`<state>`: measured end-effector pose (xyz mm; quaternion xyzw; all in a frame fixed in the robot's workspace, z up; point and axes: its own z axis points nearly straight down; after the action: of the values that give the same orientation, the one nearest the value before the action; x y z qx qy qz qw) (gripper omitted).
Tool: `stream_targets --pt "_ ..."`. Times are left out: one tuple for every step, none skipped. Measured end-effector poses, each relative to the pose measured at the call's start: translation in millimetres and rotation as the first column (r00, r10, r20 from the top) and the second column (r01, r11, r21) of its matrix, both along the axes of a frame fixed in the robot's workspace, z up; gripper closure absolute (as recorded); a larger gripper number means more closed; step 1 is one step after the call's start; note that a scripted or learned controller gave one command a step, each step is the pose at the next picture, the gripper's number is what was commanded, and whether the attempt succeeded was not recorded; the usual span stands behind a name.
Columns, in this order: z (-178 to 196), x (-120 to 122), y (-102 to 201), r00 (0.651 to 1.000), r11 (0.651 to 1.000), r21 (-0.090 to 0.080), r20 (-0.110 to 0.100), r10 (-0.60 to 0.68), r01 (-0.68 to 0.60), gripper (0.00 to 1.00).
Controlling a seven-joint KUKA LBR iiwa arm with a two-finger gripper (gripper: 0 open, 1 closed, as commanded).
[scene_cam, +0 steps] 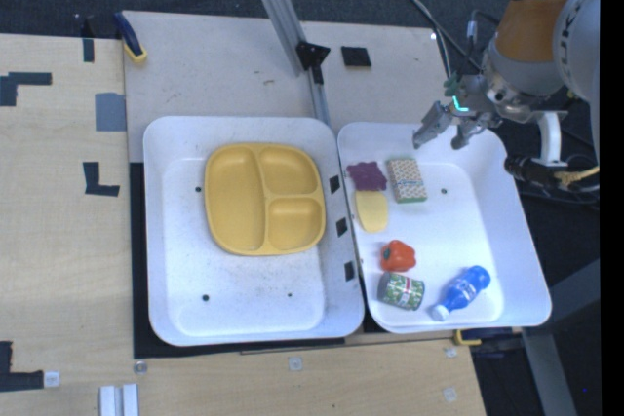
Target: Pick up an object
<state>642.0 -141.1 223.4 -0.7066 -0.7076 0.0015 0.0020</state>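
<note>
My gripper (445, 133) hangs over the far edge of the right bin (507, 239), fingers spread open with nothing between them. Below it in that bin lie a patterned small box (407, 179), a purple grape bunch (367, 174), a pale yellow piece (371, 210), a red pepper (397, 255), a green can (401, 291) on its side and a blue bottle (459, 291). The box is the nearest object, a little toward the front and left of the fingertips.
The left bin (175, 239) holds a yellow divided plate (264, 198). A metal pole (278, 0) slants down to the gap between the bins at the back. Cables run behind the right bin and beside the arm.
</note>
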Motion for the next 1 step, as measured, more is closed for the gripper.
stream_targets --pt "1.9 1.0 0.1 1.0 1.0 -0.001 0.004 0.001 -0.001 0.0"
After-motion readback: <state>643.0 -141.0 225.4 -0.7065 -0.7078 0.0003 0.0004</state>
